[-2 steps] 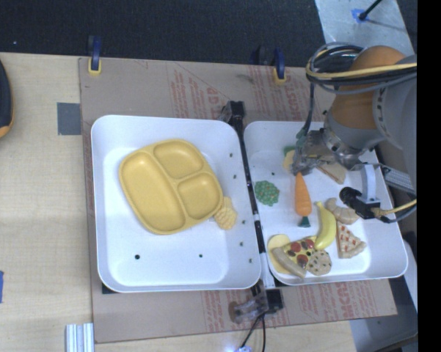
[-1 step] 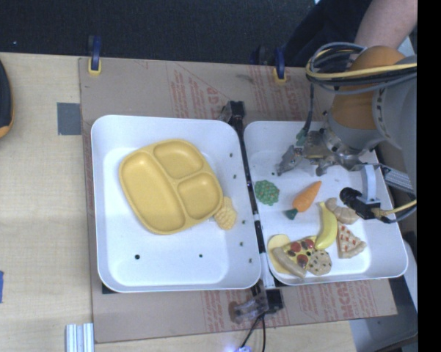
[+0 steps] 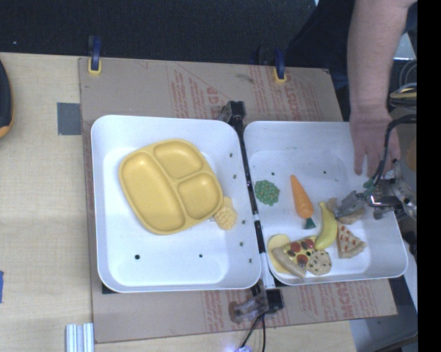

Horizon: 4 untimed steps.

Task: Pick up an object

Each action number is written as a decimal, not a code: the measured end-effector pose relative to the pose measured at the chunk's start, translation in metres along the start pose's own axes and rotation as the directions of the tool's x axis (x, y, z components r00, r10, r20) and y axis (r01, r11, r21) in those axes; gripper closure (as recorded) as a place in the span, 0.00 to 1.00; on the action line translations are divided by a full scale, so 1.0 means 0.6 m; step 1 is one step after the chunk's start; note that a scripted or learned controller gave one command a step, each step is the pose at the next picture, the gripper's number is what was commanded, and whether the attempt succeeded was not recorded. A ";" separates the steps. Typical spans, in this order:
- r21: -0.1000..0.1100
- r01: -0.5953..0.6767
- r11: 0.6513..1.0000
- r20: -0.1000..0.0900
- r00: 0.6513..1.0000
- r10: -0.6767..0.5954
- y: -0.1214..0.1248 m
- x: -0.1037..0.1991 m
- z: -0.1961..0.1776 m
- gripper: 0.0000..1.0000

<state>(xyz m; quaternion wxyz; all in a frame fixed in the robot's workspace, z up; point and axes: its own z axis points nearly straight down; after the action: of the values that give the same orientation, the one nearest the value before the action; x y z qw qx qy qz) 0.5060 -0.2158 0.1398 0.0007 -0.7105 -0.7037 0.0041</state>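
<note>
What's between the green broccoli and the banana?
The carrot lies between the broccoli and the banana, seen in the camera view of the right bin.

Colours: both bins white (image 3: 110,196) (image 3: 381,266). Divided plate (image 3: 169,185) pale yellow, waffle piece (image 3: 225,214) yellow with grid pattern. Broccoli (image 3: 266,191) green, carrot (image 3: 301,196) orange with green tip, banana (image 3: 327,227) yellow, pizza slices (image 3: 348,242) tan with red spots.
</note>
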 end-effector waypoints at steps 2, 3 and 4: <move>-0.007 0.018 1.000 -0.005 1.000 -0.018 0.253 0.164 0.078 0.00; 0.003 0.010 1.000 -0.004 1.000 -0.010 0.122 0.110 0.078 0.00; 0.001 0.014 1.000 -0.007 1.000 -0.014 0.061 0.165 0.080 0.00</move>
<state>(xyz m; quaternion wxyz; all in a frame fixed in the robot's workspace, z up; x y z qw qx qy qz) 0.5434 -0.1173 0.0911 0.0037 -0.7056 -0.7086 0.0021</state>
